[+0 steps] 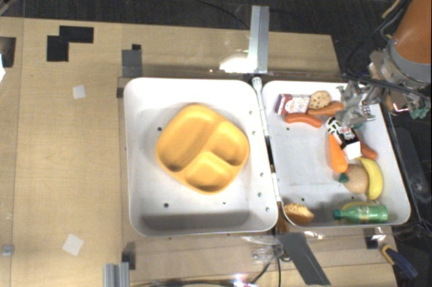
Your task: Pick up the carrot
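1. Gripper (352,110) hangs over the upper right of the right bin (304,174); fingers' spread not discernible from this angle, nothing visibly held.
2. Carrot (337,152) lies in that bin just below the gripper, long axis running up-down.
3. Crowded right flank: small bottle (347,136), potato (356,178) and banana (372,176) press close.
4. Carrot's left side faces bare bin floor, likely the freer approach.

I cannot tell from here if the gripper (352,110) holds anything; it is small and blurred above the carrot (337,154). The carrot's top end is hidden under a small black-and-white item (347,138). The arm (413,36) is cut off by the right edge.
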`<state>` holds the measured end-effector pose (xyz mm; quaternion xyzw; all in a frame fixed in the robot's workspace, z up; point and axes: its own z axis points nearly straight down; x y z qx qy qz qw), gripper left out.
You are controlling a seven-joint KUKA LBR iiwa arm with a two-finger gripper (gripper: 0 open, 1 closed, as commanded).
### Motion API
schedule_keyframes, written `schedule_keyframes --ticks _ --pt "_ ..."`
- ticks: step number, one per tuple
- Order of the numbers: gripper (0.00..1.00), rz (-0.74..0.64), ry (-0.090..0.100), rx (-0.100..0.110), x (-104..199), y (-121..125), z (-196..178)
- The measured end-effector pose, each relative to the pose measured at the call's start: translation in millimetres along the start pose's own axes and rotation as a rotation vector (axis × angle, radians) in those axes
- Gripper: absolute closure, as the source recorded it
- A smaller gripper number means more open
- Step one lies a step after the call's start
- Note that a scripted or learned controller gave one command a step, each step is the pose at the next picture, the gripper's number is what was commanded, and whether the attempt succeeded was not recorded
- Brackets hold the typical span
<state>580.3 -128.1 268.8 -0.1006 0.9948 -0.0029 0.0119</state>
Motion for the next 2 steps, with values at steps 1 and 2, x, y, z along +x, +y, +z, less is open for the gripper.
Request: schedule_keyframes --ticks 1,2 --pt "0.0 0.001 0.011 -0.005 2.3 0.5 5.9" --pt "0.0 0.039 0.024 -0.011 40.0 13.5 131.7"
